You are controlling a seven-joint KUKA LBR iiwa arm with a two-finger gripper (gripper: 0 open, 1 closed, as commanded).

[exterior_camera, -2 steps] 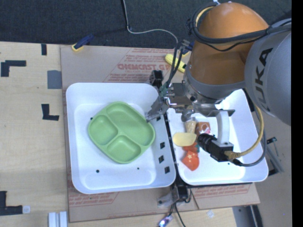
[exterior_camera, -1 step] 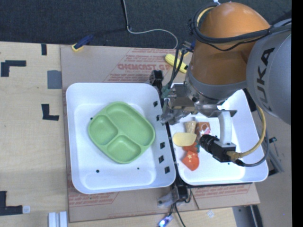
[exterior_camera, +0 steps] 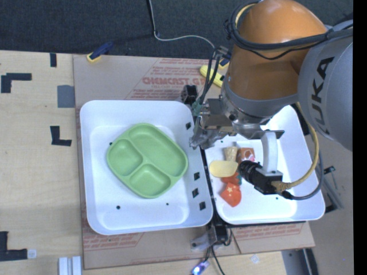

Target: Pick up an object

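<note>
A green divided plate (exterior_camera: 147, 160) lies in the left white bin (exterior_camera: 103, 211). In the right white bin (exterior_camera: 304, 211) a small heap of things sits near the left wall: a pale yellow piece (exterior_camera: 223, 168), a red piece (exterior_camera: 231, 194) in front of it, and a tan and red-brown item (exterior_camera: 239, 153) behind. The grey and orange arm hangs low over the right bin, and its gripper (exterior_camera: 221, 139) is just behind and above this heap. The wrist body hides the fingers.
A cardboard sheet (exterior_camera: 114, 79) lies under both bins. A yellow object (exterior_camera: 207, 71) rests on the cardboard behind the bins. A blue and yellow clip (exterior_camera: 99, 51) and a thin cable (exterior_camera: 172, 38) lie at the back. The bin divider (exterior_camera: 198, 176) carries black clips.
</note>
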